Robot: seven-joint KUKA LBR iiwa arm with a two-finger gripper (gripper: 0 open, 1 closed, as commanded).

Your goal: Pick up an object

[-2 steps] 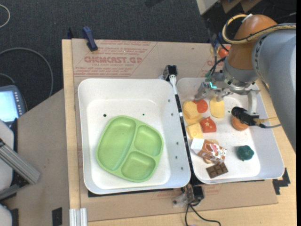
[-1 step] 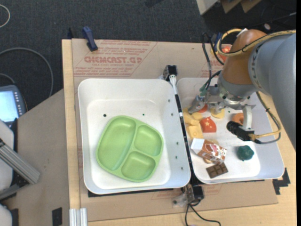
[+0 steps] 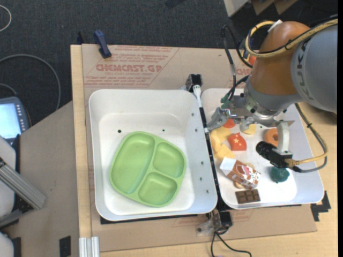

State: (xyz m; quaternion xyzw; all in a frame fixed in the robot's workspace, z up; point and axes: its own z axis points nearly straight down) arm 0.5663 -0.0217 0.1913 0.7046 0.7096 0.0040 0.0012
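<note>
While the arm (image 3: 289,63) hangs low over the right bin (image 3: 308,189), you face the main risk of a miss: the toys lie crowded, so a descent may nudge one aside or pinch two at once. You cannot tell the gripper's (image 3: 244,119) state, since the wrist hides it from above, and nothing shows as held. In the left bin (image 3: 102,103) you see one thing, a green divided plate (image 3: 148,168), lying flat and well apart from the arm. In the right bin you find the candidates for picking: a yellow piece (image 3: 221,142) near the dividing wall, a red piece (image 3: 237,142) touching it, a wrapped snack (image 3: 244,175), a brown chocolate block (image 3: 248,196) at the near edge, a teal piece (image 3: 279,174) and an orange ring (image 3: 270,136).
</note>
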